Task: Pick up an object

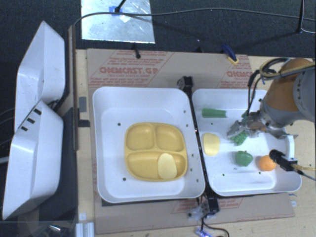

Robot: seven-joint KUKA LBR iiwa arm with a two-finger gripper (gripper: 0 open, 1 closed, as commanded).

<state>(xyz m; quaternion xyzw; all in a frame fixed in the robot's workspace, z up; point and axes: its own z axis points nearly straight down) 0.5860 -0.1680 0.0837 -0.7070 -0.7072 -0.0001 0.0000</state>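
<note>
- Reaching in from the right, the grey arm (289, 95) with its orange band hangs over the right bin (286, 184), and its gripper (238, 131) is low at the bin's middle.
- Whether the claw is spread or pressed together, I cannot tell; the metal tips blur into what lies under them.
- A small green piece (240, 138) lies right at the gripper's tips, touching or just under them; no clear hold on it can be seen.
- A long green block (214, 113) lies in the upper left part of the same bin, apart from the gripper.
- A pale yellow piece (211, 144) rests near that bin's left wall.
- A green pepper-shaped toy (243, 157) sits below the gripper, and an orange ball (266, 163) lies just to its right, next to a black part of the arm's tooling.
- The left bin (106, 132) holds a yellow divided tray (148, 137), and a pale yellow oval piece (167, 166) lies in the tray's large lower compartment.
- Both bins rest on a cardboard sheet (128, 68) on the bench.
</note>
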